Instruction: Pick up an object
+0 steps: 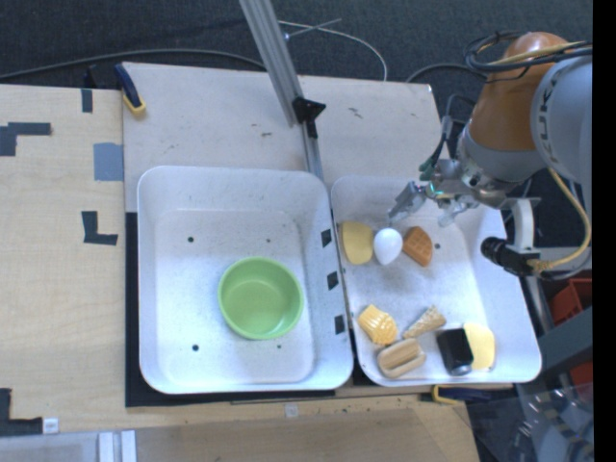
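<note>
white and smooth, the small egg-shaped object lies in the right shallow white bin, touching a pale yellow rounded piece and just beside an orange-brown wedge. the left bin holds a green plastic bowl. both rest on a pale wooden bench. the metal two-finger gripper hovers above the egg, fingers spread apart, holding nothing.

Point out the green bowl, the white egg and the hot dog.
green bowl (260, 298): camera view, on the inner floor of the bowl.
white egg (387, 245): camera view, on the middle of its shell.
hot dog (401, 357): camera view, on the sausage between the bun halves.
</note>
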You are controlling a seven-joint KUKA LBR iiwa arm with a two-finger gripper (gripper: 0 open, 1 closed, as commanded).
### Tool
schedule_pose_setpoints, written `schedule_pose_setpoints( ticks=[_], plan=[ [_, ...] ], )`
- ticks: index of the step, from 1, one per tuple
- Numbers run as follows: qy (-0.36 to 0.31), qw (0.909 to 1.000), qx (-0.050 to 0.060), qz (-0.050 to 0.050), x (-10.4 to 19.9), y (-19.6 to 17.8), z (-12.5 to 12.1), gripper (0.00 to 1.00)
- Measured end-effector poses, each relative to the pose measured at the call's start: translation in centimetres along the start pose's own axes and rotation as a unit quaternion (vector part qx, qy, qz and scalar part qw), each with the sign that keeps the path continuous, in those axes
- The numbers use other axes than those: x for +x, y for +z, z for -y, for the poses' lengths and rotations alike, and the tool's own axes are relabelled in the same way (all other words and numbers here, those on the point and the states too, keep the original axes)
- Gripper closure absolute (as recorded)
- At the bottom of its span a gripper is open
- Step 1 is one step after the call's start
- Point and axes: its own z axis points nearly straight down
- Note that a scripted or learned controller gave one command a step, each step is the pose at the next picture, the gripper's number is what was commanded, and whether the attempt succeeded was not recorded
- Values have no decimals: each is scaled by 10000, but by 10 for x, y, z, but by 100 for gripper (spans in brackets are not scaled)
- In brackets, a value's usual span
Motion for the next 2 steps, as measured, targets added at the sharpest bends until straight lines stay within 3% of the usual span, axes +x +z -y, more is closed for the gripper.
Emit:
schedule_pose_setpoints(
  ticks=[1,2],
  plan=[
    [1,10000,31,1,6,64,2,0],
    [13,10000,-76,45,3,103,-2,0]
  ],
)
